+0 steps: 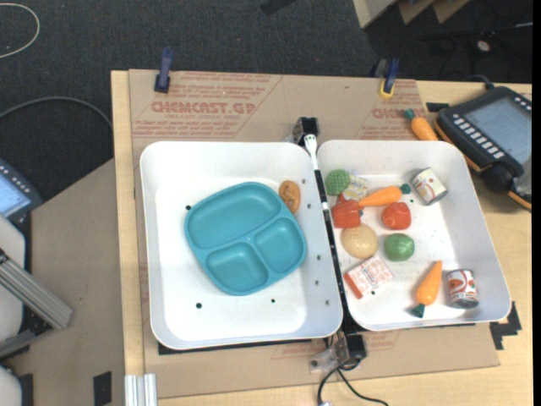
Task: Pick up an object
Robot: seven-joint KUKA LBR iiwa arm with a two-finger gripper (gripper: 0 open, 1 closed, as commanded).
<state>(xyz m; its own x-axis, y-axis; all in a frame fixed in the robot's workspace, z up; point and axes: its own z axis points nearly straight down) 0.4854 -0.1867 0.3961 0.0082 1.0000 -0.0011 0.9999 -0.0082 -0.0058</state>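
Observation:
The right bin (486, 227) holds several toy foods. A green broccoli piece (338, 181), a carrot (380, 197) and a small can (428, 186) lie near its far side. In the middle are a red pepper (346, 214), a red tomato (396, 216), a tan potato (360, 242) and a green lime (399, 246). Toward the near edge lie a red-and-white carton (368, 277), a second carrot (428, 283) and another can (461, 288). The left bin (165, 252) holds a teal divided plate (245, 238), with a brown oval piece (290, 195) by its far right corner.
An orange carrot (420, 128) lies on the bench beyond the right bin. A black teach pendant (494, 138) sits at the right edge. Two clamps (162, 70) (389, 76) grip the board's far edge. A cable (338, 379) runs from the front.

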